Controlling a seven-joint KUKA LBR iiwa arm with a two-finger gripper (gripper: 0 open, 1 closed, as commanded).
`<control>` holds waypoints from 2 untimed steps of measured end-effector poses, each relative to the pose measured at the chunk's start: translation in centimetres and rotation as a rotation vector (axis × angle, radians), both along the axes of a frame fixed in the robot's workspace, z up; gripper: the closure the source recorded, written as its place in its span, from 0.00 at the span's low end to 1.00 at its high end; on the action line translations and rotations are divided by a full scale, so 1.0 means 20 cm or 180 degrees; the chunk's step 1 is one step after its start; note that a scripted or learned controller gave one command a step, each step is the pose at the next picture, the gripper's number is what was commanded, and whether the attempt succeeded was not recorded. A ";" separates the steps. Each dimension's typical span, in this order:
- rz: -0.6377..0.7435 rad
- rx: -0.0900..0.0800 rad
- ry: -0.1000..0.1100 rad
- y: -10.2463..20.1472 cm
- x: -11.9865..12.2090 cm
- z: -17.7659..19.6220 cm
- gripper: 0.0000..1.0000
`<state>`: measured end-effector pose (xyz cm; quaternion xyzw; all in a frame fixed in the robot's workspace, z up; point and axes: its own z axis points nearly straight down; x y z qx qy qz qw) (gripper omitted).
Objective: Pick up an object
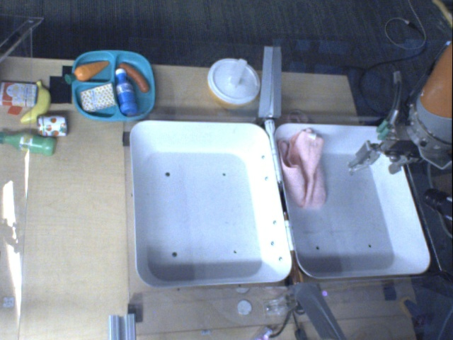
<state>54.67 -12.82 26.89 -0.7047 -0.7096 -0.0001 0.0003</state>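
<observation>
I read the scene from the fixed overhead camera and take the pink crumpled cloth (304,167) as my reference landmark.

1. The light wooden bench (64,225) carries everything in view.
2. The larger shallow white left bin (205,204) sits directly left of the cloth, its rim touching the neighbouring bin's rim along a narrow seam.
3. The shallow white right bin (354,239) contains the cloth. The cloth lies against this bin's left wall, in the upper half, draped lengthwise from top to bottom.
4. The grey arm with the orange band (435,105) enters right of the cloth, at the bin's right rim.
5. The two-finger gripper (364,156) hangs over the right bin, right of the cloth and well apart from it. Its fingers point left toward the cloth. I see nothing between them; I cannot tell whether the jaws are spread or closed.
6. The blue divided plastic tray (145,98) with toy food sits far to the upper left of the cloth, beyond the left bin.
7. The round white lidded container (233,81) stands above and left of the cloth, just outside the bins.
</observation>
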 end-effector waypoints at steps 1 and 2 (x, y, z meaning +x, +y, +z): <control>-0.0157 0.0000 0.0004 0.15 0.20 -0.65 0.00; -0.0112 -0.0004 -0.0049 0.21 0.29 -0.88 0.00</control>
